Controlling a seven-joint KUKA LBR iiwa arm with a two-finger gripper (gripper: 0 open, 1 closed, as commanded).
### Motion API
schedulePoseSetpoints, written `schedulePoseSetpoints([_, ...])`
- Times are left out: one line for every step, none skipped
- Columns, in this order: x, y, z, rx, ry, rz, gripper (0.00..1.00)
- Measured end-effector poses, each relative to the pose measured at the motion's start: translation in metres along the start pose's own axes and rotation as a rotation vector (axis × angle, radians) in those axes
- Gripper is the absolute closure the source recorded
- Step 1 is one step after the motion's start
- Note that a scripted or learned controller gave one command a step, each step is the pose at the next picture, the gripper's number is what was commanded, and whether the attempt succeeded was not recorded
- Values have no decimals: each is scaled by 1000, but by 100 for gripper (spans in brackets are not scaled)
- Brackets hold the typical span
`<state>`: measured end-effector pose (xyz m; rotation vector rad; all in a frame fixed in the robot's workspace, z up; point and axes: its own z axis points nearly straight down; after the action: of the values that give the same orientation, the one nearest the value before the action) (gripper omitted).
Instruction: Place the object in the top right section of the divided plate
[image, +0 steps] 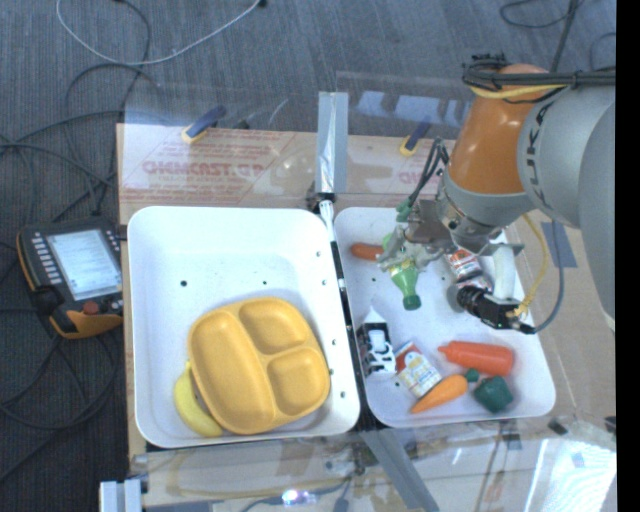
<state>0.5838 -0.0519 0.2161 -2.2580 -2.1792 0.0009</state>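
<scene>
I hang over the far part of the right bin (540, 400), my gripper (412, 255) low above a green bottle (409, 287); I cannot tell how my fingers stand or whether they hold it. I judge the pick is the step in hand. The yellow divided plate (258, 362) lies in the left bin (170, 250). Next comes a firm grasp, a lift, and a carry left to its top right section (298, 378).

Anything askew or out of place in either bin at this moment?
Yes. The yellow divided plate in the left bin sits tilted, its lower left edge resting on a banana tucked partly beneath it, so it does not lie flat. In the right bin, the toys lie scattered but none looks spilled or damaged.
</scene>
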Motion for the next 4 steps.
schedulePoseSetpoints([-31,36,-88,-2,-6,83,100])
schedulePoseSetpoints([27,7,-18,2,-3,87,100])
schedulePoseSetpoints([75,-62,35,4,-2,128,100])
schedulePoseSetpoints([117,-106,29,3,-3,107,100])
